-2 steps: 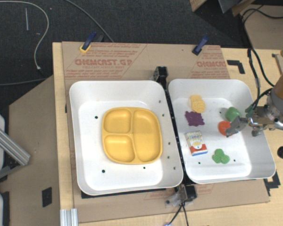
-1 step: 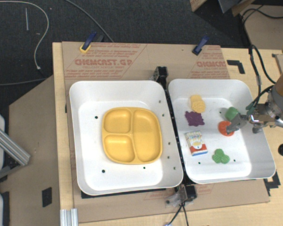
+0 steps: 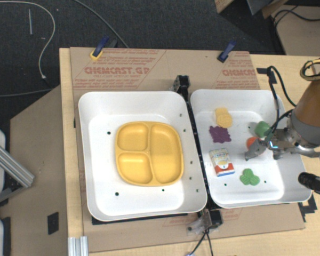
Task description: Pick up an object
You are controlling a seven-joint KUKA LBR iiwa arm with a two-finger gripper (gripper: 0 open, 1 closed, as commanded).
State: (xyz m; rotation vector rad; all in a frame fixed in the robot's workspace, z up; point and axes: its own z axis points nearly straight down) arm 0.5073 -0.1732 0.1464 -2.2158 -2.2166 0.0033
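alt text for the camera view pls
The robot's claw reaches from the right into the right white bin, among small toy foods: yellow, purple, green and a small carton. The left bin holds a yellow divided plate.

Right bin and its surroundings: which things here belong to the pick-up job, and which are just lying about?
Belong to the job:
gripper, down in the right bin
yellow piece
purple piece
small carton
green leafy piece
green round piece
orange-red piece

Just lying about:
yellow divided plate in the left bin
blue clamps
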